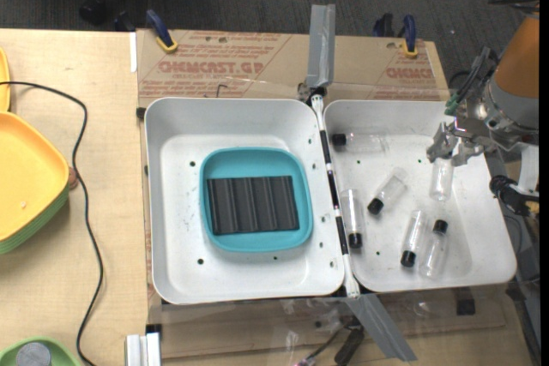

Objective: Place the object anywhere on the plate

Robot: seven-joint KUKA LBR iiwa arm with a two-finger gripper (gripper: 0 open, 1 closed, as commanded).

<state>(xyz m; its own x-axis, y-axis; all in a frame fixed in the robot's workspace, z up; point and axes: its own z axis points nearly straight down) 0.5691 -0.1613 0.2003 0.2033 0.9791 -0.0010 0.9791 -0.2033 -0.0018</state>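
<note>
A teal plate [255, 201] with a dark ribbed centre lies in the left white bin [171, 184]. Several clear vials with black caps lie scattered in the right white bin [480, 266]: one near the back left [360, 140], one by the divider [352, 214], one in the middle [390, 189], and two near the front [413, 234] [435, 251]. My gripper [449, 152] hangs over the right bin's back right area. Another clear vial [441, 181] shows directly below it, touching or just under its tip; whether it is gripped is unclear.
A metal divider [330, 184] separates the bins. Cardboard [223, 60] held by clamps lies behind them. Yellow and green dishes [26, 184] and a black cable [86, 210] rest on the wooden bench at left. Cables hang at the right edge [510, 193].
</note>
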